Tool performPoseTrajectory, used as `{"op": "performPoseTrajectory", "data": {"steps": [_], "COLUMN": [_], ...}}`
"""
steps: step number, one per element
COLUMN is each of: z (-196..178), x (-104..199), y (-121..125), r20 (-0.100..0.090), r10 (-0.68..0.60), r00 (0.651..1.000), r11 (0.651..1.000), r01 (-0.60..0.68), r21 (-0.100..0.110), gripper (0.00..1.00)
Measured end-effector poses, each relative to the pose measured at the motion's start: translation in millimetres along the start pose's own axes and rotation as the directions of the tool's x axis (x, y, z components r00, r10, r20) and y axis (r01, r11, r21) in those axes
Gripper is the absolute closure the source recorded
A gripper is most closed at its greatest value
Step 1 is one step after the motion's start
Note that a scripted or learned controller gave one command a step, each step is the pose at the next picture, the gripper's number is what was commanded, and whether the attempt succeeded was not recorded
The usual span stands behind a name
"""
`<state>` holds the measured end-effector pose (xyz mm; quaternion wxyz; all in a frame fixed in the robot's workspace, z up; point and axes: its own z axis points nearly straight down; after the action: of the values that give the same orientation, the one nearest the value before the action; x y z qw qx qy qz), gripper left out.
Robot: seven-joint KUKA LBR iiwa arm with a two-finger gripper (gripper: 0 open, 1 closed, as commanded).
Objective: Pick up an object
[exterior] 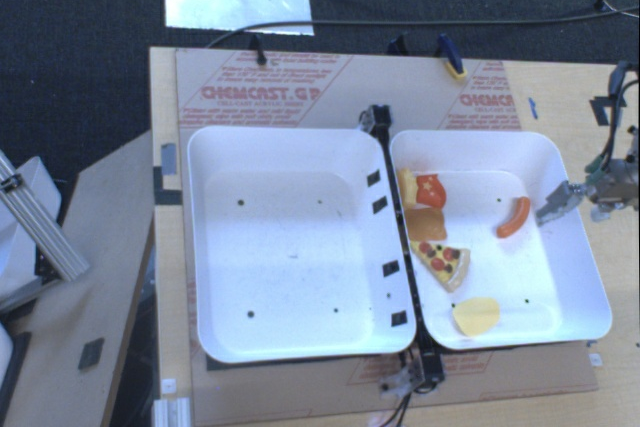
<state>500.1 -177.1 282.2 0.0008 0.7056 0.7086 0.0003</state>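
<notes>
We've got the gripper [556,205] at the right bin's [585,290] right edge, just beside the sausage [513,217], probably lining up a grab. Can't tell whether it's open; pizza slice [441,261] sits further left.

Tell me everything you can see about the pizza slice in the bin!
The pizza slice looks like a plastic toy: a yellow wedge with red rounds on top and a tan crust edge. It lies flat on the floor of the right bin, near the wall shared with the other bin, its tip pointing toward the front right. The brown toy just behind it seems to touch its crust. The gripper is away by the right rim.
</notes>
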Motion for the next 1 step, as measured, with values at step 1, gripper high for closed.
{"op": "performPoseTrajectory", "data": {"steps": [1], "z": [87.8], "x": [46.0], "y": [67.0], "r20": [-0.004], "r10": [-0.007], "r00": [1.000], "r11": [1.000], "r01": [0.007], "r21": [0.004], "gripper": [0.00]}}
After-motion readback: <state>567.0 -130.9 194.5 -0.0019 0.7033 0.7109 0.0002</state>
